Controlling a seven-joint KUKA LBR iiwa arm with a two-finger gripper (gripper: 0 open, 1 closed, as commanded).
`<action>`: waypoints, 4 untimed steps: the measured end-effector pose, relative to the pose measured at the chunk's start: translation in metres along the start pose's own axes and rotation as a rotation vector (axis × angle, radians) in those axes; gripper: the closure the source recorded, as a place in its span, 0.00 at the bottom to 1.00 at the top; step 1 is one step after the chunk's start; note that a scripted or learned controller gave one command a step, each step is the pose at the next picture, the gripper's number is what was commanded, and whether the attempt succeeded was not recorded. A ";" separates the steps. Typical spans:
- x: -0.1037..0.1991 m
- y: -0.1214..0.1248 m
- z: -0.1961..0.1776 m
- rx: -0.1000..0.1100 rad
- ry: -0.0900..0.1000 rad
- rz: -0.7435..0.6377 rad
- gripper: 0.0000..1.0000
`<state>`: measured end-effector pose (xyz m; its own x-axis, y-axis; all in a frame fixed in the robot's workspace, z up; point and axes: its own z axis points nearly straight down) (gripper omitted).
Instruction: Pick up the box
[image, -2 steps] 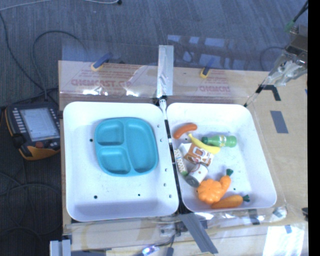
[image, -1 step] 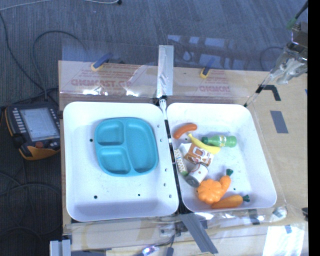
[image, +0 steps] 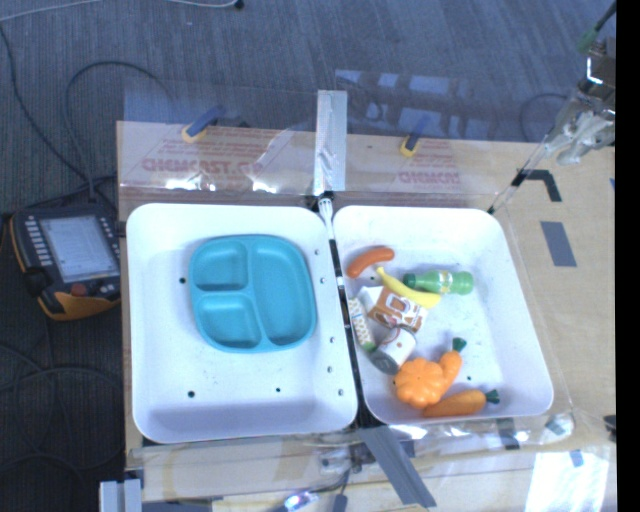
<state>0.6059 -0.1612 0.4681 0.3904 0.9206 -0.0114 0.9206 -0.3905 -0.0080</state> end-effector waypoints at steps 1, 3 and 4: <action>0.000 0.000 -0.009 0.001 -0.003 0.000 1.00; 0.002 0.001 -0.026 0.002 -0.008 -0.001 1.00; 0.002 0.002 -0.035 0.003 -0.011 -0.002 1.00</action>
<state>0.6090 -0.1598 0.5028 0.3882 0.9213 -0.0227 0.9214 -0.3885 -0.0111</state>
